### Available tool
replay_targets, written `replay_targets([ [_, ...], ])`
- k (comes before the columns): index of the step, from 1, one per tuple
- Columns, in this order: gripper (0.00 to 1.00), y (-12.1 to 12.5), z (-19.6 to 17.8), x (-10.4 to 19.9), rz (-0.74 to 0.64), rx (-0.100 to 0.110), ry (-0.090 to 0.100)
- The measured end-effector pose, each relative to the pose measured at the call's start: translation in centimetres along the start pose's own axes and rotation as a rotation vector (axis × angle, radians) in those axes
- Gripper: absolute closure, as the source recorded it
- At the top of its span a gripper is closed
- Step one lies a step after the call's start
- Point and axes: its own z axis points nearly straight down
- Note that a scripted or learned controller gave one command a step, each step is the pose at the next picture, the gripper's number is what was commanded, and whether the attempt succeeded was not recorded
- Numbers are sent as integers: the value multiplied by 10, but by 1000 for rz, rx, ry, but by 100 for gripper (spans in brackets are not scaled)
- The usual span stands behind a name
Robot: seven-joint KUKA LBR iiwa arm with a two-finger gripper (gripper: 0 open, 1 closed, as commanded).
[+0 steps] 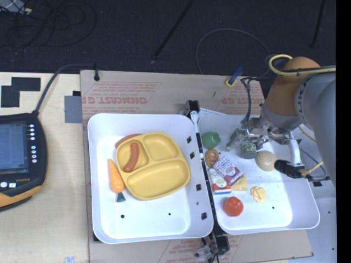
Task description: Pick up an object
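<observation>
Fingers (248, 139) of the arm hang low over the right bin (304, 212), spread apart around a small dark green object (249, 147), though a firm grip cannot be told. Just beside lie a beige egg (265, 160), a green cup (210, 139), a red tomato (233, 206). A yellow tray (156, 166) fills the left bin (142, 223).

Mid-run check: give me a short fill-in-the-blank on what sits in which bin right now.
1. The yellow divided plate lies in the ____ bin.
2. The sausage rests in a compartment of that plate, while the ____ lies beside the plate on the bin floor.
3. The red tomato lies in the ____ bin.
4. The gripper is over the ____ bin.

Missing words: left; carrot; right; right
</observation>
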Motion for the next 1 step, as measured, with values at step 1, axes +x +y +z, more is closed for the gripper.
replay_targets([
  [1, 0, 1, -91, -44, 3, -9, -5],
])
